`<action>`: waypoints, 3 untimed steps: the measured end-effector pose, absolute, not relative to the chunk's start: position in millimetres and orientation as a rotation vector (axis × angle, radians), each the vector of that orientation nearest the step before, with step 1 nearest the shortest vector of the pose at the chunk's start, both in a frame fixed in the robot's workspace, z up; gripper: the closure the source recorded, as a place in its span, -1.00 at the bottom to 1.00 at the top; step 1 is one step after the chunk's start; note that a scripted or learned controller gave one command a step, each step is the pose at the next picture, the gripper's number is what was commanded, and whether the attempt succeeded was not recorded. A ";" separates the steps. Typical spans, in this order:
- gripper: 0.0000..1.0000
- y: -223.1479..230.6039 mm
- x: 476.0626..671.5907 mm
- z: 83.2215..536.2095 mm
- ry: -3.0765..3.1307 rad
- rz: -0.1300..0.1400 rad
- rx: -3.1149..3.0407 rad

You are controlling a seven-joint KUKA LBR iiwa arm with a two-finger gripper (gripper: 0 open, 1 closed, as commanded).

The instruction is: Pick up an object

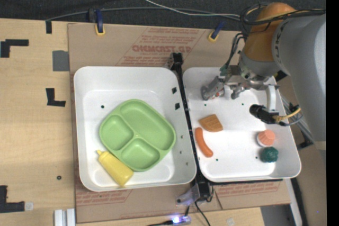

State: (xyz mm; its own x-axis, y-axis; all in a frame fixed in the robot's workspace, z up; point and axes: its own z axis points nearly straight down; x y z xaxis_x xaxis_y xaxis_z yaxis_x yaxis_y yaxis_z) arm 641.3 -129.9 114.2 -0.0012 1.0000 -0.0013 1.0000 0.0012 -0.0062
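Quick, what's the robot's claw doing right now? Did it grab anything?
Gripper: open, holding nothing, up in the far part of the right bin, away from the toast and hot dog.

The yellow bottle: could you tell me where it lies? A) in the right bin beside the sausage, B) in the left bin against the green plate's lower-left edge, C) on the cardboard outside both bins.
B: the yellow bottle lies in the left bin, touching the green plate at its lower-left edge.

Green plate, yellow bottle, white bins; orange sausage, tan bread, teal ball.
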 end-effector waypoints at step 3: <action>1.00 -126.3 635.4 230.9 -2.227 -0.005 -2.222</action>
